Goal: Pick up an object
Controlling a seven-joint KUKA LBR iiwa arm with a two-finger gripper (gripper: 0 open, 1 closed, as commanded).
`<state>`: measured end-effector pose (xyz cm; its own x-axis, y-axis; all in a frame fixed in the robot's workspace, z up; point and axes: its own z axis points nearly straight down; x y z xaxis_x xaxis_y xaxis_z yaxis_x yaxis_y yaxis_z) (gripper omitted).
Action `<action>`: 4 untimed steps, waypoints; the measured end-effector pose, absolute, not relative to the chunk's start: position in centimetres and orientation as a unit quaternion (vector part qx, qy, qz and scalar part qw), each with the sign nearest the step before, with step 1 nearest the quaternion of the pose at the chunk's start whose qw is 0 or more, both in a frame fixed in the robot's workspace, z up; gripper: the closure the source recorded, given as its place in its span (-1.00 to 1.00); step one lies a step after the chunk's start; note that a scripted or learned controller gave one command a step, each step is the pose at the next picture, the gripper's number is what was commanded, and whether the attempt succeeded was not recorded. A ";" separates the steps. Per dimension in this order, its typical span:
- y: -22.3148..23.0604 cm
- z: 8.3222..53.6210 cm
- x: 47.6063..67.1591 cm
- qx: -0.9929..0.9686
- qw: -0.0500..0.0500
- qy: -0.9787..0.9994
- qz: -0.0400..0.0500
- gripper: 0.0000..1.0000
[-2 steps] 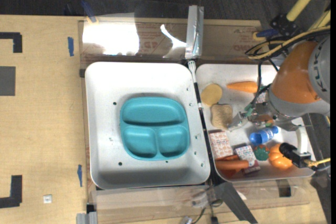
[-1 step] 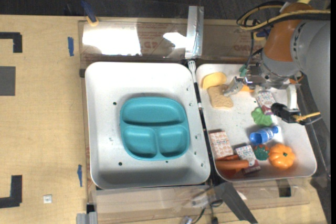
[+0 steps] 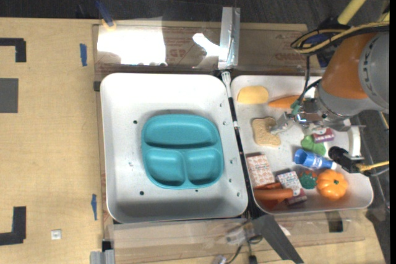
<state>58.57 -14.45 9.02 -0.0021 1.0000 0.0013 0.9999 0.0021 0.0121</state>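
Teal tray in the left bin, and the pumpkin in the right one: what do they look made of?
The teal tray looks like moulded plastic with a matte finish: uniform colour, rounded dividers between three compartments, a soft sheen. The orange pumpkin looks like a toy, probably plastic or rubber: smooth skin with a small highlight and a green stem. Its hardness can't be judged from this view.

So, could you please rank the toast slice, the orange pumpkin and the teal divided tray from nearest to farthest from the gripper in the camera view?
Measured from the gripper in the right bin:
1. Toast slice, just to its left in the same bin.
2. Orange pumpkin, at that bin's lower right corner.
3. Teal divided tray, in the left bin.
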 end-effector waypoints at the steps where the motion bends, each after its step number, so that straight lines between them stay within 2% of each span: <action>1: -13.6 9.1 54.8 0.694 0.007 0.719 0.005 -1.00; 2: -13.0 9.0 52.2 0.710 0.008 0.704 0.005 -1.00; 3: -11.2 8.8 54.0 0.848 0.003 0.530 0.003 -1.00; 4: -16.8 8.9 52.0 0.758 0.005 0.652 0.004 -1.00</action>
<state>51.96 -16.82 8.91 0.1502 0.9887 0.0008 0.9886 -0.1502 0.0128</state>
